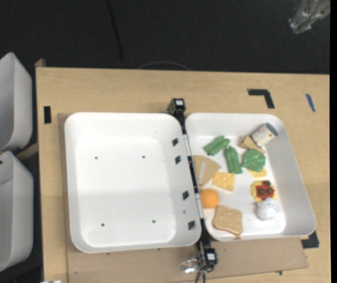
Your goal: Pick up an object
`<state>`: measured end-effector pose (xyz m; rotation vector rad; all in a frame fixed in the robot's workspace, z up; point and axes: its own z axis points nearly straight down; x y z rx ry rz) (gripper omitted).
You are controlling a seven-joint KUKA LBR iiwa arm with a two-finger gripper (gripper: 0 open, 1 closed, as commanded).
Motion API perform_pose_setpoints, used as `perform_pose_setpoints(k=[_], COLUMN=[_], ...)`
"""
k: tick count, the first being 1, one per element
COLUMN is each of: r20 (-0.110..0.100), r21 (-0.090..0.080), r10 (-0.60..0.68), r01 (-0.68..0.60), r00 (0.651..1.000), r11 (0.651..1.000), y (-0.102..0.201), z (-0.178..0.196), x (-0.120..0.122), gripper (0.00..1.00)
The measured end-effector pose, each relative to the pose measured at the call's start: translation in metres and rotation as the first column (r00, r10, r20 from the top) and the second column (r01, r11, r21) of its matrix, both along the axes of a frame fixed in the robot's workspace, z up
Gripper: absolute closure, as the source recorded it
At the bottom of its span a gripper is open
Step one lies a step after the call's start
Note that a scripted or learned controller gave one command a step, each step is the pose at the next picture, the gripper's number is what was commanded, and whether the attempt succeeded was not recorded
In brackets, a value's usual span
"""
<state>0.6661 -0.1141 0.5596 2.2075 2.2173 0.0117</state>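
The right bin (295,187) holds several toy foods. Two green pods (215,145) (232,159) and a green leafy piece (254,160) lie near its middle. A tan wedge (205,168) and a yellow cheese square (224,181) sit by the left wall. An orange (210,199) and a bread slice (227,220) rest at the front left. A red-topped piece (264,189) and a white ball (267,211) lie at the front right, and a small grey-white can (264,134) at the back. My gripper (310,9) hangs high at the top right, far behind the bins and apart from everything.
The left bin (74,175) adjoins the right one along a divider with black clips (186,175). Tan bench board (127,90) surrounds both bins. White rounded housings (0,158) stand at the far left.
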Motion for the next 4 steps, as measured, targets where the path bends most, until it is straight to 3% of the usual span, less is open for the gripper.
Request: perform_pose_setpoints(k=[1, 2, 3, 4], r20=[-0.023, -0.004, -0.014, -0.010], r21=[0.004, 0.001, -0.001, 0.002], r10=[-0.001, 0.000, -0.015, 0.001], r01=[0.001, 0.000, 0.015, -0.001], r00=[1.000, 1.000, 1.000, 1.000], r11=[1.000, 1.000, 1.000, 1.000], y=[0.045, 0.038, -0.097, -0.031], z=[-0.104, -0.003, -0.021, -0.009], x=[-0.004, -0.014, -0.043, 0.026], gripper=[1.00, 1.00, 1.00, 1.00])
